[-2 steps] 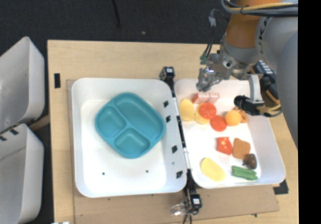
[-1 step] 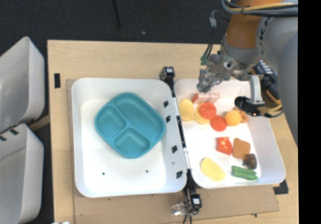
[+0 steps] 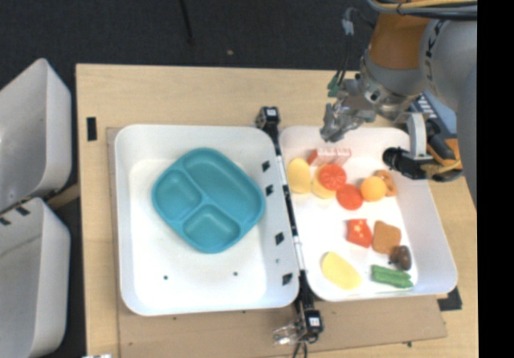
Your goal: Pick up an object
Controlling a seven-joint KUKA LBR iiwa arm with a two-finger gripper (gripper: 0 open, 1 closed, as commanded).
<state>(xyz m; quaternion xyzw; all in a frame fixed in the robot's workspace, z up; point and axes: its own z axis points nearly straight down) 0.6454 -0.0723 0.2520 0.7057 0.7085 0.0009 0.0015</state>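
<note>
The scene is lit evenly from above, and the white bins (image 3: 128, 284) are rendered bright, nearly washed out. Only faint, soft shadows are cast beneath the blue tray (image 3: 209, 200). The surroundings of the counter (image 3: 201, 79) are left dark. Fine detail is softened by mild blur and low resolution.

You've got two white bins (image 3: 128, 284), one blue tray (image 3: 208, 198), two red tomatoes (image 3: 331, 176), two yellow pieces (image 3: 340, 270), one orange (image 3: 372, 189), one red pepper (image 3: 358, 232), one green bean (image 3: 391, 276), one brown piece (image 3: 386, 236)
</note>
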